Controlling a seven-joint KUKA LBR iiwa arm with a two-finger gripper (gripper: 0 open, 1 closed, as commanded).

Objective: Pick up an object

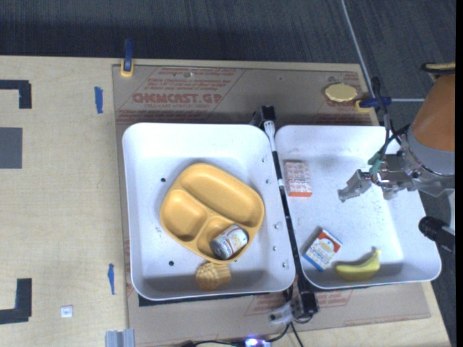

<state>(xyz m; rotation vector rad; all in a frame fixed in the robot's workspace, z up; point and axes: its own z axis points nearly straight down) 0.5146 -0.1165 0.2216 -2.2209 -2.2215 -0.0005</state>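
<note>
My gripper (352,188) hangs over the middle of the right bin (412,270), reaching in from the right; nothing shows between its fingers. In that bin a small pink and white packet (297,178) lies at the upper left. A blue and white carton (322,249) lies at the lower left, and a yellow banana (359,264) rests against the front wall. In the left bin (137,194) sits a yellow divided plate (210,204) with a small can (230,243) in one of its compartments. A tan waffle-like piece (213,274) lies just in front of the plate.
Both bins stand on a cardboard sheet (188,92) on the wooden bench. A round tan disc (341,92) lies on the cardboard behind the right bin. A thin cable (354,31) runs up from the arm. Clamps hold the divider (278,186) between the bins.
</note>
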